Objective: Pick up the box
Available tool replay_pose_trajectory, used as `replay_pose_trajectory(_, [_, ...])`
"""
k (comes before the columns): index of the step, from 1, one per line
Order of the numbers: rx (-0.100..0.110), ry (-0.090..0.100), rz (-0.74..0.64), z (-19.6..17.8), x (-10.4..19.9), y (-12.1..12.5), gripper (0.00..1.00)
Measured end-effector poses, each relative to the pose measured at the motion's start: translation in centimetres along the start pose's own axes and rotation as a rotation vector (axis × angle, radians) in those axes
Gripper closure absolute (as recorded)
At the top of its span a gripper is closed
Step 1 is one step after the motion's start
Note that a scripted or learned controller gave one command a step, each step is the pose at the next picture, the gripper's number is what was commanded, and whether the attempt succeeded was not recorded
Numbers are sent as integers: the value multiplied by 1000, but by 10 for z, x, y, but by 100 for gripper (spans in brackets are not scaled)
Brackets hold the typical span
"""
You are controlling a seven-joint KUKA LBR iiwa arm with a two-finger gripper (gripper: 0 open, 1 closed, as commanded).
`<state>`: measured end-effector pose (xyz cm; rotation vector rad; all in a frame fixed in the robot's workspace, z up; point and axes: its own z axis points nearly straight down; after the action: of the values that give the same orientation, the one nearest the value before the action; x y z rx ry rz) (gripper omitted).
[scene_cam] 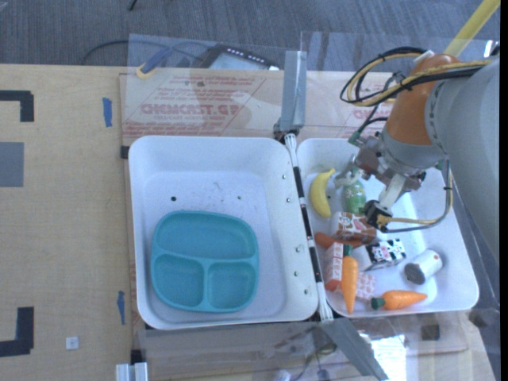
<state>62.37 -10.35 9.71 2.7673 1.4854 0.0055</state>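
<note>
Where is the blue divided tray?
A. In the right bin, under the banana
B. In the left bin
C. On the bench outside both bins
B: the blue divided tray lies flat on the floor of the left bin, while the banana is in the right bin.

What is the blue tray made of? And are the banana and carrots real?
The blue tray looks like moulded plastic, matte, one even colour with rounded compartment walls. The banana and the two carrots look like toy plastic: smooth, evenly coloured, slightly shiny. Real food cannot be ruled out from this view. The white bins seem to be hard plastic too.
</note>
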Motion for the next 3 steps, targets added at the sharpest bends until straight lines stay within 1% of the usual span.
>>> replay_pose_trajectory(1, [0, 1, 2, -10, -1, 1, 100])
replay_pose_trajectory(2, [0, 1, 2, -10, 0, 1, 0])
replay_pose_trajectory(3, [2, -3, 25, 11, -82, 1, 0])
